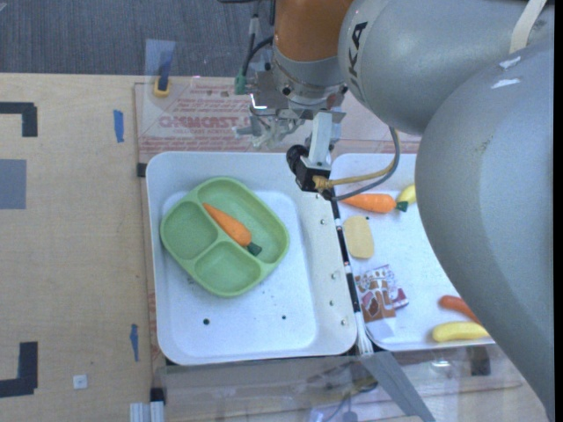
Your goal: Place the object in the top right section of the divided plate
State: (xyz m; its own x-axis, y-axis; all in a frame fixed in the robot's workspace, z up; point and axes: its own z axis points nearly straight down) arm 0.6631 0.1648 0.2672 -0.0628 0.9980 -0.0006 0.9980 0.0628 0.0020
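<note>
Two white bins stand side by side, and the green divided plate (189,231) lies in the left bin (264,323), turned a little at an angle. One carrot (230,225), which I take to be the object of the task, rests inside the plate. It lies slantwise in the top right section, close along the inner ridge, with its dark green end toward the near rim. The gripper (271,132) hangs above the far edge of the left bin, well apart from the carrot and with nothing visible in it. Whether it is spread or pressed together I cannot tell from this view. From this I judge that the placing step is at its end, or already done, because the carrot sits where the task wants it and nothing touches it. The next move calls for little: the arm should lift away without coming down over the plate, so that the carrot is not pushed across the ridge into another section. In the right bin (413,262) lie a second carrot (369,203), a pale yellow piece (358,236), a printed packet (381,293) and a banana (459,331); these need no handling.
</note>
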